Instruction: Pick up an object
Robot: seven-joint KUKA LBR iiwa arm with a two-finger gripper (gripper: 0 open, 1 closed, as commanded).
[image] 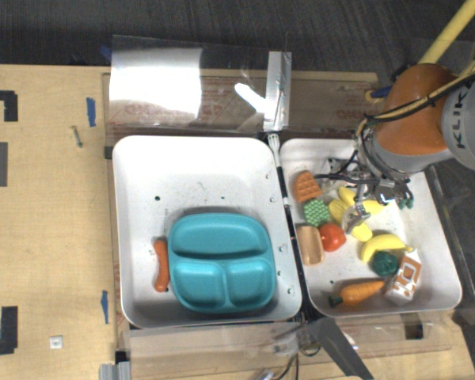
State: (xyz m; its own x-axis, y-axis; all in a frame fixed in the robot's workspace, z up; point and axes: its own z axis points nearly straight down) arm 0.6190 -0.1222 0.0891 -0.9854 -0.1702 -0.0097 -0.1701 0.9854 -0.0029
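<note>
- A grey KUKA arm (416, 121) with an orange band reaches in from the right, its gripper (362, 204) low over the toy food heaped in the right-hand bin (443, 260).
- The tool sits among small yellow pieces (356, 206) near the bin's middle; whether anything is caught there cannot be told from this slant, nor can the set of the fingers.
- On this evidence the pick is judged under way but not finished: nothing is seen lifted clear, and the raising remains to be done.
- Candidates lie close around the tool: a green studded piece (317, 211) just left of it, a red tomato (332, 237) below that, and a banana (381, 246) below the tool.
- The banana's long axis runs roughly left to right, slightly tilted; the carrot (360, 292) near the bin's front lies on a similar line, its thin tip pointing left.
- A tan bread-like piece (309, 244) stands with its long axis front to back beside the dividing wall.
- The left-hand bin (142, 172) holds a teal divided tray (220, 261) and an orange sausage-shaped piece (161, 264) lying just beside it, long axis front to back.
</note>
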